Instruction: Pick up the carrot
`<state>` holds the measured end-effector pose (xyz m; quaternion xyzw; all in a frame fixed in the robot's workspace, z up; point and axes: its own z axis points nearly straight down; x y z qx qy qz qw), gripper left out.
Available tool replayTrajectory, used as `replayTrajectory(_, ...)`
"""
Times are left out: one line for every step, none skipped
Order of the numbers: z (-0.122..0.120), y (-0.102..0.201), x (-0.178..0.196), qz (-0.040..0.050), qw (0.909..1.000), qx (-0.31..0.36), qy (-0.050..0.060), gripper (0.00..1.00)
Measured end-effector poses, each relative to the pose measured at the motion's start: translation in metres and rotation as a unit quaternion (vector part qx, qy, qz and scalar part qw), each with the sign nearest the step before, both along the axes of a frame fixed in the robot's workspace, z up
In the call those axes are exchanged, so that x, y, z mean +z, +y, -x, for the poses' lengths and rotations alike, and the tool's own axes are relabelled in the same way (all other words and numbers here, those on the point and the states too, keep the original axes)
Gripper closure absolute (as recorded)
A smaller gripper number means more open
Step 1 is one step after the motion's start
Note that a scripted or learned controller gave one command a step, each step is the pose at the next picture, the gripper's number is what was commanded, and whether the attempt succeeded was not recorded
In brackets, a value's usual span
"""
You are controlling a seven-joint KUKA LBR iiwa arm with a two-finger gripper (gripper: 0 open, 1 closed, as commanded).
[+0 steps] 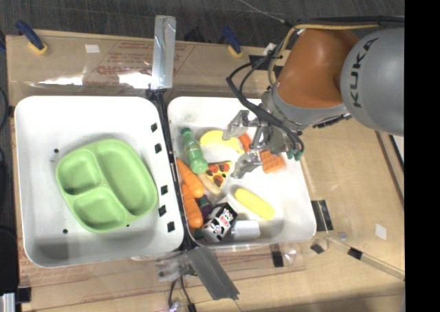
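**Carrot Lay Along Left Wall of Right Bin, Gripper Spread Above the Clutter**

Nearest the lower edge of the frame, a small black-and-white patterned carton (221, 222) sat at the bottom of the shallow white right bin (300, 183). Just right of it lay a yellow oblong plastic corn cob (254, 203). Along that bin's left wall stretched the long orange carrot (190, 190), with a green bottle (192, 150) just above and right of it. A yellow-and-white rounded toy (218, 144) rested near the bin's upper middle. At frame left, the white left bin (27, 166) held a green three-compartment plastic tray (105, 183).

The metal two-finger gripper (246, 144) hovered over the right bin's centre, fingers (237, 125) splayed apart, grasping nothing, well apart from the carrot.
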<state>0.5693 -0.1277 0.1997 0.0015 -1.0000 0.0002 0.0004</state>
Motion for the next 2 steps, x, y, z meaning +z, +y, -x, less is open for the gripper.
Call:
replayTrajectory(-0.020,-0.051,-0.085,-0.0010,0.9991,-0.043,0.004,0.00)
replayTrajectory(-0.028,-0.080,-0.106,0.0000,0.9906,-0.137,-0.003,0.00)
